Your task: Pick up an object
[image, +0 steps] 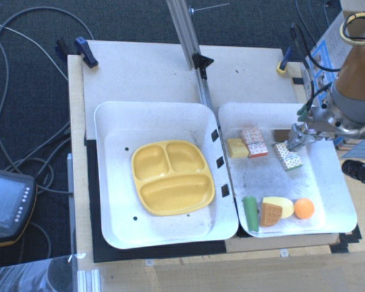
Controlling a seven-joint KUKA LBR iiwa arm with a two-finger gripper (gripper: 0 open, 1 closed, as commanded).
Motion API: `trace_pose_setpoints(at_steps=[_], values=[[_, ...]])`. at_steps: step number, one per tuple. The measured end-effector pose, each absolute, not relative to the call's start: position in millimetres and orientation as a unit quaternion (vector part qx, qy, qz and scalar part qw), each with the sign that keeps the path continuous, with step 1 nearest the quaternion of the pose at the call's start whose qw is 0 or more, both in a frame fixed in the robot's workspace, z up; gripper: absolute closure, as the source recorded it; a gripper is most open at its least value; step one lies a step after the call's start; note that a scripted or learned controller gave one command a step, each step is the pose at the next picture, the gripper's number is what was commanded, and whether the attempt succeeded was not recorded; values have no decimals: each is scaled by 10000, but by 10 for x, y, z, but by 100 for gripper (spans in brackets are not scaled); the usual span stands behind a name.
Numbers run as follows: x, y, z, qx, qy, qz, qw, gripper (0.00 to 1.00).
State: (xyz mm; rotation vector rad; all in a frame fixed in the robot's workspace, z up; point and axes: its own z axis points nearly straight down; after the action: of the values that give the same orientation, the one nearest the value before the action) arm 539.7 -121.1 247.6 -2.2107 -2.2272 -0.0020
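The right bin (328, 163) holds several small items. A green-and-white patterned packet (289, 158) lies near its right wall. My gripper (296, 140) hangs directly over the packet's upper end, very close to it or touching it; I cannot make out any contact. Left of it lie a red-and-white box (254, 142) and a pale yellow block (236, 148). Along the bin's front edge sit a green cylinder (250, 213), a brown waffle piece (271, 214), a yellow fruit (284, 206) and an orange ball (303, 208).
The left bin (109, 163) holds a yellow divided plate (172, 176). A metal post (182, 17) rises at the back between the bins. Blue clamps (85, 50) grip the bench's rear corners. Cables and a boxed item stand right of the arm.
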Motion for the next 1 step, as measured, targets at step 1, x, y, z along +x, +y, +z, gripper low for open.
trace_pose_setpoints(at_steps=[1], values=[[5556, -659, 2353, -7046, -7096, -1, 24, 100]])
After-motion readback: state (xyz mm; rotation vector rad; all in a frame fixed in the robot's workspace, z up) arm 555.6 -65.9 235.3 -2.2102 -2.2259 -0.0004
